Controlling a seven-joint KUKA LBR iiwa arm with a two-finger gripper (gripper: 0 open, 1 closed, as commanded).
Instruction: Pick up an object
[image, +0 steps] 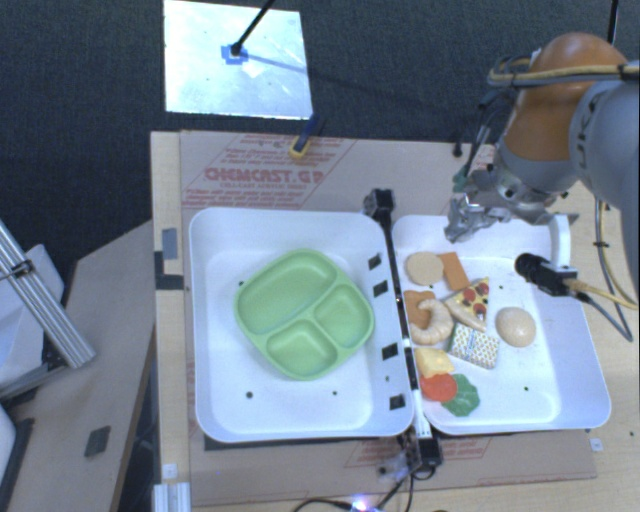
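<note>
Objects for the picking all lie untouched in the right bin (585, 395), so the task looks barely started: nothing is lifted, and the whole grasp is left to do.

Largest first, the tabletop (250, 165) carries two white bins side by side. The left bin (215, 400) holds a green divided plate (303, 314). The arm (560, 100) reaches in from the right and hangs over the far edge of the right bin, its gripper (466, 225) above bare bin floor, just beyond the toy food. Whether the fingers are open or closed I cannot tell at this angle; nothing shows between them.

The food clusters along the right bin's left side: a croissant-like pastry (430, 316), a round cookie (424, 267), a pale egg-shaped piece (516, 326) a little apart to the right, a pizza slice (470, 298), a patterned square (473, 346), a green leafy piece (462, 399) and a small tomato (439, 388) nearest the camera.

Judging from this, the gripper must yet descend onto one piece, probably the nearby cookie, close and lift.
</note>
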